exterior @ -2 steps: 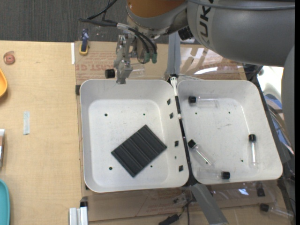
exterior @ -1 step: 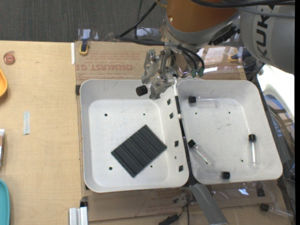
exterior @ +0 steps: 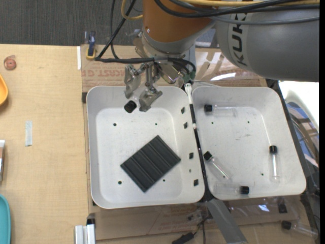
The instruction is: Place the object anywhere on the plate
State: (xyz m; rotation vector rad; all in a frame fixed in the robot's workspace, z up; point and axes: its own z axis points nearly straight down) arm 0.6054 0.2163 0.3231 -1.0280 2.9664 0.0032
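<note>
A dark ribbed rectangular plate (exterior: pixel 151 162) lies flat and turned at an angle on the floor of the left bin (exterior: pixel 101 151). My gripper (exterior: pixel 139 99) hangs over the back of that bin, above and behind the plate. It is shut on a small clear tube, whose black cap (exterior: pixel 130 106) sticks out to the left of the fingertips. The tube's clear body is mostly hidden by the fingers (exterior: pixel 148 97). Gripper and tube are well apart from the plate.
The right bin (exterior: pixel 284 136) holds several clear tubes with black caps: one at the back (exterior: pixel 216 109), one along the right side (exterior: pixel 274 162), one near the divider (exterior: pixel 216 165), and a cap at the front (exterior: pixel 244 190). The arm and its cables loom over the back edge.
</note>
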